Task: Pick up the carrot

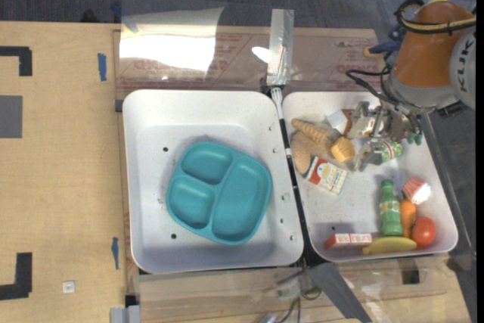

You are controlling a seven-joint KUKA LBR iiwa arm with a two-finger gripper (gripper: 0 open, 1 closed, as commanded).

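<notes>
The carrot (408, 213) is a small orange piece lying at the front right of the right bin (443, 197). It is wedged between a green bottle (390, 208) and a red tomato (424, 231). My gripper (372, 138) hangs low over the back middle of the same bin, up and to the left of the carrot and well apart from it. It sits next to a yellowish food piece (342, 150). The grey arm with its orange band (427, 45) reaches in from the upper right.
The right bin also holds bread-like cones (314, 134), a small carton (327, 176), a banana (389, 244), a red box (346, 240) and a pink-white item (416, 190). In the left bin (144, 163) lies a teal divided plate (219, 193).
</notes>
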